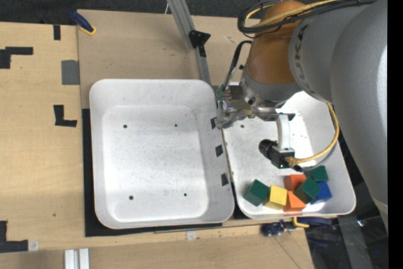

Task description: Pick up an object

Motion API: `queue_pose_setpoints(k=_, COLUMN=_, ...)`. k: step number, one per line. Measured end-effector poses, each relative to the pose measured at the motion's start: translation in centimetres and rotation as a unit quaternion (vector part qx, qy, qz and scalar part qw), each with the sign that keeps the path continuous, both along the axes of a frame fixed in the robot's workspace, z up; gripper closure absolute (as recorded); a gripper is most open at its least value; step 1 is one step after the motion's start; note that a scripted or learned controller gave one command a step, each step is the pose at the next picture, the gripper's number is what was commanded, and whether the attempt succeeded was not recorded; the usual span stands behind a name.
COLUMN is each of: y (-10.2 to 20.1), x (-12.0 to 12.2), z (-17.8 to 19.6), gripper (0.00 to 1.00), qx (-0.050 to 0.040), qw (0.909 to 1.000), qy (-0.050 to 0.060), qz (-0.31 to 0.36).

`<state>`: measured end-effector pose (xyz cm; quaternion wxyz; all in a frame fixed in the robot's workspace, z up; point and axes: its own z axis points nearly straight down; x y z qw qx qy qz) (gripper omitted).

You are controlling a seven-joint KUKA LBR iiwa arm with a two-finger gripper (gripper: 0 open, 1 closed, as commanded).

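The gripper (227, 111) hangs at the upper left corner of the right bin (247, 157); whether it is spread or closed cannot be told. The blocks (296, 189) huddle at that bin's lower right, well apart from it. It would best cross over and drop squarely on the green block (256, 192) at the heap's open left edge.

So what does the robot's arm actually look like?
A thick, rounded grey arm with a glossy orange band above the wrist. Thin yellow and black cables loop over that band, and the wrist below it is silvery metal.
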<state>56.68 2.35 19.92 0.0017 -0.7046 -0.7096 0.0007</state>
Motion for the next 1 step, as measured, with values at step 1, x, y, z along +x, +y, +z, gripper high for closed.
queue_pose_setpoints(k=1, y=5.38, x=-1.21, z=2.08, gripper=1.0, qx=0.0004, qw=1.0, qy=-0.001, qz=0.001)
